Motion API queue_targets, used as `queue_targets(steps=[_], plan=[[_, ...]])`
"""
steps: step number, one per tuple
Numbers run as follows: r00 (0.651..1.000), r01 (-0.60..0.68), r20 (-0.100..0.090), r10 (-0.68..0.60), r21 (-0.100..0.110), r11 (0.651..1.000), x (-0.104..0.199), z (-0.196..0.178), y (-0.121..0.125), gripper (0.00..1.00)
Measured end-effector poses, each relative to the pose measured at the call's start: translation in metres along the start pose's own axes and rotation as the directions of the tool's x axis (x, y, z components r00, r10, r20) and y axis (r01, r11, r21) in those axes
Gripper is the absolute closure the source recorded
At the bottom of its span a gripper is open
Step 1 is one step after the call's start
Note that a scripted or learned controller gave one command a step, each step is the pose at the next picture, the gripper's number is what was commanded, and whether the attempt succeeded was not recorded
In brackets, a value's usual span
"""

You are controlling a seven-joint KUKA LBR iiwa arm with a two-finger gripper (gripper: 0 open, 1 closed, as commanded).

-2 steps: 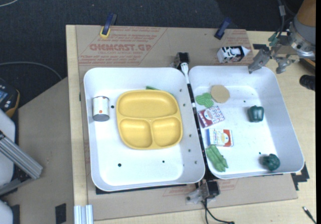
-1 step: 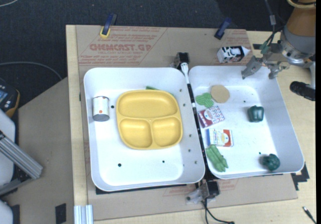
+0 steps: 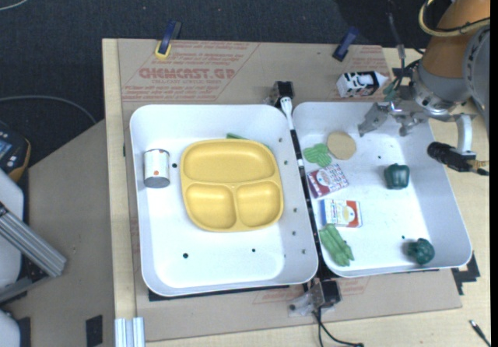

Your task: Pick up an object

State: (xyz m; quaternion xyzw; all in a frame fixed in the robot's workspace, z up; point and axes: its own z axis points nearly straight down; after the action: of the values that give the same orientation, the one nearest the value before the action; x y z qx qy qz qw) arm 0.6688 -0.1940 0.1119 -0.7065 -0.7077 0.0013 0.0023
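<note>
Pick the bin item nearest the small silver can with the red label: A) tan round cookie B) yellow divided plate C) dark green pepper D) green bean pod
B: the silver can lies in the left bin just beside the yellow divided plate, while the cookie, pepper and bean pod all sit in the right bin.

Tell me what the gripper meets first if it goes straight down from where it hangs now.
Probably bare floor of the right white bin. The gripper hangs over its far end, with the round tan disc just beside it; depth is hard to judge.
</note>
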Motion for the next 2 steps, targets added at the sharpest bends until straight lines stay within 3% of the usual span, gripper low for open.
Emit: queue_targets(steps=[1,2], plan=[[1.0,0.0,0.0,0.0,-0.001,1.0,0.001,0.029,0.0,0.0],[1.0,0.002,0.003,-0.002,-0.007,1.0,0.001,0.015,0.002,1.0]])
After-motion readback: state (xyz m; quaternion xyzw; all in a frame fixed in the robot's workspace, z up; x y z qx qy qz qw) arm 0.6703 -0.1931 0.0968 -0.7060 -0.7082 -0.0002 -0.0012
